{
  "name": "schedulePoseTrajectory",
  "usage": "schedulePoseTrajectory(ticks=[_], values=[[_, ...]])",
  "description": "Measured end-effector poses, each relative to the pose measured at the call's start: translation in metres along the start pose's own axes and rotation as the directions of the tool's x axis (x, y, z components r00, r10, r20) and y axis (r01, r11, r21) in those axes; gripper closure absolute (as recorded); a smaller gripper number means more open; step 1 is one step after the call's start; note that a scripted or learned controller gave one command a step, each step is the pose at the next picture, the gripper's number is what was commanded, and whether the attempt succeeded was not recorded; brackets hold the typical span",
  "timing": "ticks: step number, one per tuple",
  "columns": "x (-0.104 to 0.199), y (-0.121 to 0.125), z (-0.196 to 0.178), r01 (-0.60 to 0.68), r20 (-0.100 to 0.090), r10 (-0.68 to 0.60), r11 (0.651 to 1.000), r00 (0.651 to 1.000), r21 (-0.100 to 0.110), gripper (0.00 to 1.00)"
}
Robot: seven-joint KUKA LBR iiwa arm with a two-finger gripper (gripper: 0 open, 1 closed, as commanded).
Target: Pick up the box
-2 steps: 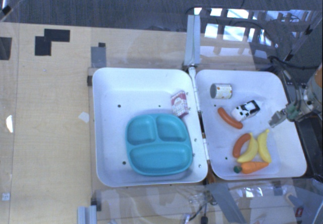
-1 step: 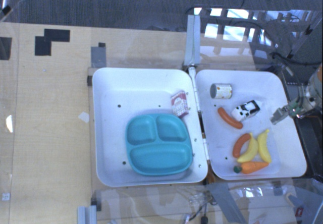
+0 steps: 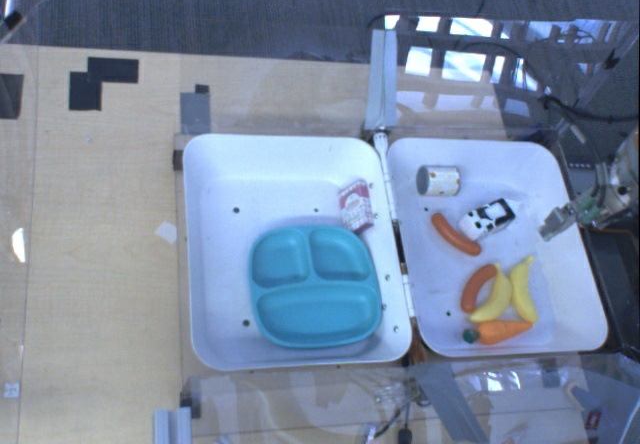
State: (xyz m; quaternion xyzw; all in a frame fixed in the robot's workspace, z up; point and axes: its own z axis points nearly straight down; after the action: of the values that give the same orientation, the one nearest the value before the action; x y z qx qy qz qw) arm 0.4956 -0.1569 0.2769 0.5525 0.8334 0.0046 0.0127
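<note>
gripper (image 3: 560, 221) | grey, blunt, slanted metal piece at the bin's right rim | behind it a cluster of pale grey and whitish parts with a small greenish spot | dark cables above it | finer detail too blurred to tell

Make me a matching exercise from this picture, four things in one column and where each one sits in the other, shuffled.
Things:
1. small red and white box
2. turquoise divided plate
3. grey cylindrical can
4. orange carrot

Places:
A. right bin, near its front edge
B. left bin, against its right wall
C. right bin, near its back left corner
D. left bin, towards the front

Pairs: 1-B, 2-D, 3-C, 4-A
</note>
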Motion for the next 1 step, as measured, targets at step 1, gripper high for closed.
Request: schedulePoseTrajectory(ticks=[1], values=[[-0.0318,-0.0222,0.0279,-0.129,-0.01,0.129,0.991,0.992,0.019,1.0]])
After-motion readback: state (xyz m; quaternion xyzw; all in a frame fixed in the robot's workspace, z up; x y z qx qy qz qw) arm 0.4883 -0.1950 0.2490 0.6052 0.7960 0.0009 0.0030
